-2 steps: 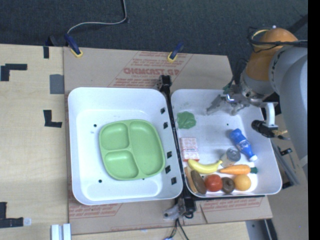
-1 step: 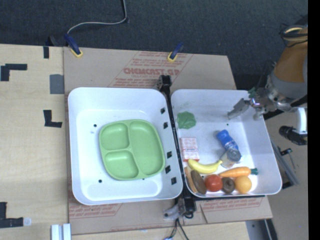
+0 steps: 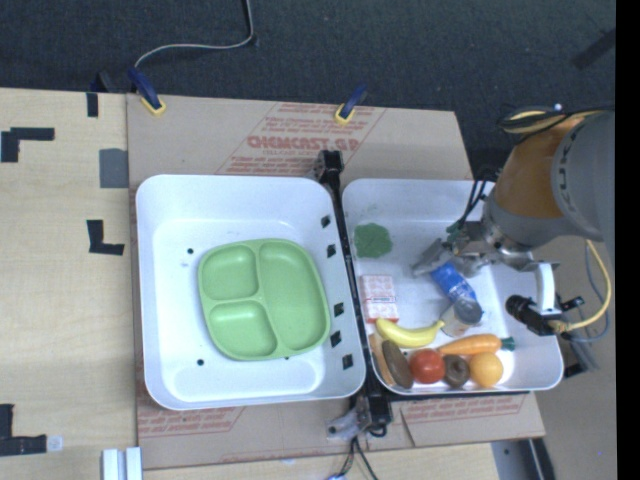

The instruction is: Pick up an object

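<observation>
The right bin (image 3: pixel 400 200) holds a blue plastic bottle (image 3: pixel 456 290), a yellow banana (image 3: pixel 407 332), a carrot (image 3: pixel 470 345), a red tomato (image 3: pixel 426 366), an orange fruit (image 3: pixel 486 369), a brown item (image 3: pixel 396 364), a small round brown piece (image 3: pixel 457 370), a green round piece (image 3: pixel 373 239) and a white-and-red packet (image 3: pixel 377 295). My gripper (image 3: pixel 447 256) hangs low over the bin's middle, just above the blue bottle's upper end. Its fingers look spread, with nothing between them.
The left bin (image 3: pixel 165 218) holds a green three-compartment plate (image 3: pixel 264 298). The grey arm with its orange band (image 3: pixel 528 173) comes in from the right over the right bin's rim. Cardboard lies under both bins, with clamps at its far edge.
</observation>
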